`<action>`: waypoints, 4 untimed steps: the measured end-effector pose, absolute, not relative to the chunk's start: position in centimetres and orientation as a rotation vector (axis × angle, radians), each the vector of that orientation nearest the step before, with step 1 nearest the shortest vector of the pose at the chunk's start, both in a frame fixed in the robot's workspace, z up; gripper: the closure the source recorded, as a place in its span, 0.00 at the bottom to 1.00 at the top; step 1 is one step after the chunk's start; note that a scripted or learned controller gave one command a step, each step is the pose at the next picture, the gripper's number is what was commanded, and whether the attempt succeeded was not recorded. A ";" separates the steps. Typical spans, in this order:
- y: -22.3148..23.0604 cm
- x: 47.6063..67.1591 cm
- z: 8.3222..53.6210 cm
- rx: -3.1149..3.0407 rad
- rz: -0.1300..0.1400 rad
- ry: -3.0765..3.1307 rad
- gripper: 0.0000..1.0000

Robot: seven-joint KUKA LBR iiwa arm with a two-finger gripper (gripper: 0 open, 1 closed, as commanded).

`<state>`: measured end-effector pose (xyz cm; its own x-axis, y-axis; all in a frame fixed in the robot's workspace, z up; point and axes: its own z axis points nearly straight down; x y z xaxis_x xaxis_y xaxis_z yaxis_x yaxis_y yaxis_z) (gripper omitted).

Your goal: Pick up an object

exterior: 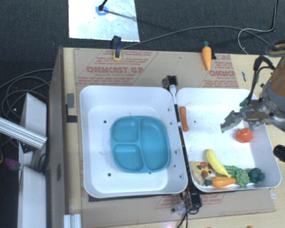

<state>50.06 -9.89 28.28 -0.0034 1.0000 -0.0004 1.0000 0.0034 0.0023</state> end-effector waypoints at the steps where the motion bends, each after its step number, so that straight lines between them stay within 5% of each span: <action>1: -12.5 56.5 26.2 2.218 0.001 2.222 0.00; 2: -13.5 48.6 16.0 2.222 0.000 2.222 0.00; 3: -9.5 48.7 8.4 2.218 0.002 2.223 0.00; 4: -16.6 50.8 12.5 2.219 0.001 2.219 0.00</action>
